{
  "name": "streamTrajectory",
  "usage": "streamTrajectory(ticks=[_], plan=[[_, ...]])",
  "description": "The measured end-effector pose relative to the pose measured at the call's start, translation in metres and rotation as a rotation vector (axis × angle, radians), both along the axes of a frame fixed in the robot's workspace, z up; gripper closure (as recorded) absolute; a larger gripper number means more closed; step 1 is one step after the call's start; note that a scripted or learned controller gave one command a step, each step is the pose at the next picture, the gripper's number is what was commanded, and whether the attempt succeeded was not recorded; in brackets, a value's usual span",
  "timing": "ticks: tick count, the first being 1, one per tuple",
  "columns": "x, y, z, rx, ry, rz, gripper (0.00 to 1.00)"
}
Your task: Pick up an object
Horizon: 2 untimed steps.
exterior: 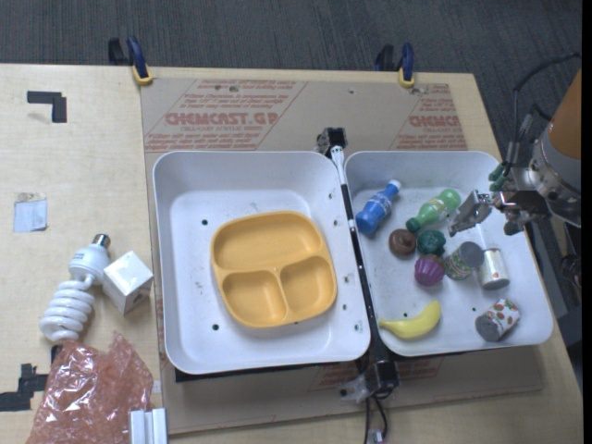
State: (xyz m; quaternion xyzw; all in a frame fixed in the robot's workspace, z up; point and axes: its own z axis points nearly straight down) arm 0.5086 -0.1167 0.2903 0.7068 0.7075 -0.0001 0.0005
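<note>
Two white bins sit side by side on the table (83, 192). The left bin (176, 248) holds a yellow tray (274, 268) with three compartments, lying flat near its middle.

The right bin (370, 169) holds the loose objects. A blue bottle (376, 207) lies tilted at about ten o'clock in the bin, its white cap pointing up and right. A green bottle (433, 209) lies just right of it, at about twelve o'clock. Below that, near the bin's middle, a brown ball (401, 241), a dark teal piece (431, 241) and a purple piece (427, 270) cluster together, touching or nearly so. A speckled object (457, 266) lies just right of the purple one. A silver can (492, 268) lies at three o'clock. A banana (413, 323) rests at seven o'clock, along the front wall. A small patterned can (498, 320) lies at five o'clock, in the front right corner.

The arm comes in from the right, over the bin's right wall. The claw (470, 213) hangs at about two o'clock in the bin, just right of the green bottle and above the speckled object. Its fingers look slightly spread, with nothing between them.

On the table left of the bins lie a spiral bulb (74, 289), a white cube (128, 279) touching it, and a crumpled pink bag (88, 396).
</note>
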Motion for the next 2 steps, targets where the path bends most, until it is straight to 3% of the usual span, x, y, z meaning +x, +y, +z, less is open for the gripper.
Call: streamTrajectory(ticks=[1, 2], plan=[[-0.003, -0.03, -0.139, 0.001, 0.001, -0.002, 0.0], [-0.029, 0.005, -0.198, 0.001, 0.0, -0.003, 0.0]])
